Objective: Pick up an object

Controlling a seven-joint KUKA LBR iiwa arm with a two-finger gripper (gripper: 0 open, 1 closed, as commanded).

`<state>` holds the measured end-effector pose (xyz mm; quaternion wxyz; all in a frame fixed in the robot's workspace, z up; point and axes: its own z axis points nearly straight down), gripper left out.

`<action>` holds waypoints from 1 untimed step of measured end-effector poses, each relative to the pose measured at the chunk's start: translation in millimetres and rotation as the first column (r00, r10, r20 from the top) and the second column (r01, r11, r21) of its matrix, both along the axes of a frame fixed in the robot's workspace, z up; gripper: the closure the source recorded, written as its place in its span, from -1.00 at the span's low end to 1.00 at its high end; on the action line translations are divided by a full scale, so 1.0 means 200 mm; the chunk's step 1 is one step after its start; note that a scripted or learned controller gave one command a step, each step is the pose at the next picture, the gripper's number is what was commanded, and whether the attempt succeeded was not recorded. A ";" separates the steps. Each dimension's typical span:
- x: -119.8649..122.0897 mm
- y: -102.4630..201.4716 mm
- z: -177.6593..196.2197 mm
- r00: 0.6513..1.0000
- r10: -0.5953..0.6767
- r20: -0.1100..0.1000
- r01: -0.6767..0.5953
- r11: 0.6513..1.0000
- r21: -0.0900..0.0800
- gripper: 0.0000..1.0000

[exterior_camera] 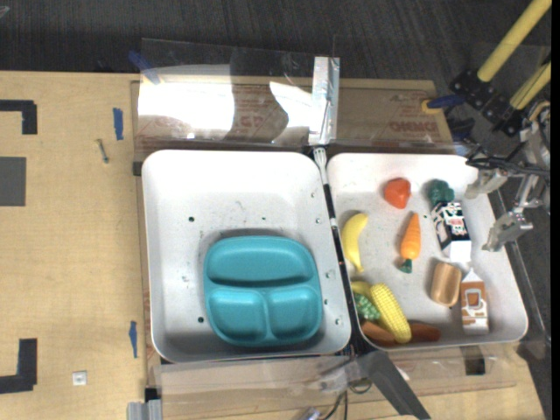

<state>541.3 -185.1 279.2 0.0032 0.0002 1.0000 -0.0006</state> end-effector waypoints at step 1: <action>-0.17 0.22 -0.88 0.992 0.126 0.003 -0.126 0.992 -0.002 -1.00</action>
